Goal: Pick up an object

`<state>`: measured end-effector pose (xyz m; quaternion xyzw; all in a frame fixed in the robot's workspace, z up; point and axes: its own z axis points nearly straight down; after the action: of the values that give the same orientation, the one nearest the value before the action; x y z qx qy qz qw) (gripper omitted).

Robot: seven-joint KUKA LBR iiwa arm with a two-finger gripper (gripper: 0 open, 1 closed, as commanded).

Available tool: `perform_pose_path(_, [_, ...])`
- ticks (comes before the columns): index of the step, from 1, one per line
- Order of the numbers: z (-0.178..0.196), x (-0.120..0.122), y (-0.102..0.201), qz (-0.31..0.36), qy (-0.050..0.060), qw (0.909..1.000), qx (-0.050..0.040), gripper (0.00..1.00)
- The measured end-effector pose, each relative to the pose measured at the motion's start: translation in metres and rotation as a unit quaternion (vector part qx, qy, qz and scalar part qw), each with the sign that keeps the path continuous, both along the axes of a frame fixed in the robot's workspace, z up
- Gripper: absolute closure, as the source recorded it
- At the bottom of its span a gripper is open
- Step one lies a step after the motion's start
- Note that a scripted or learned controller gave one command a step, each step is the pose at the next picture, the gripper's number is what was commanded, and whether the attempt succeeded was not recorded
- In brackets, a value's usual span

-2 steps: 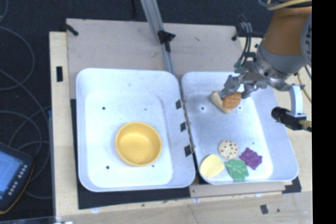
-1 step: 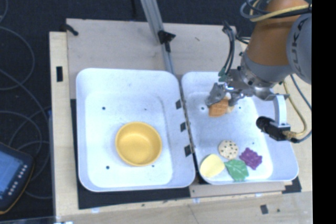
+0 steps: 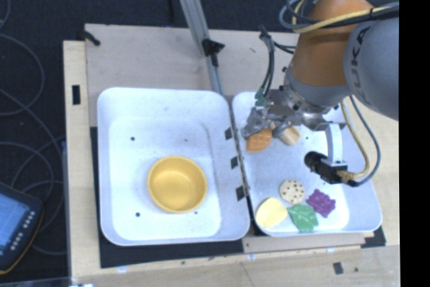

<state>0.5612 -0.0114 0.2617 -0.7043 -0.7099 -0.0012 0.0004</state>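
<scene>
Arm (image 3: 336, 44) bent over right bin (image 3: 366, 208)

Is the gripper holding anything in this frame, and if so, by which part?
Cannot be told. The gripper sits right over an orange piece and a tan piece in the right bin, but no grasp is visible.

Gripper (image 3: 269, 128) sits over the right bin (image 3: 366, 212), just beside the divider wall; an orange piece (image 3: 259, 140) and a tan piece (image 3: 289, 136) crowd right under the jaws; toward the cam you've got a cookie (image 3: 291, 191), yellow disc (image 3: 271, 213), green (image 3: 303, 217) & purple (image 3: 321, 202) toys; black cable fitting (image 3: 322, 167) blocks arm-side; beyond the divider, left bin (image 3: 121, 144) is roomy apart from the yellow bowl (image 3: 177, 183).
</scene>
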Motion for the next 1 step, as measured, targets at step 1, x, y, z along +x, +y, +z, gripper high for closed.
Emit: perform_pose_path(1, [0.0048,-0.0151,0.0464,0.0,0.001,1.0,-0.0002,1.0])
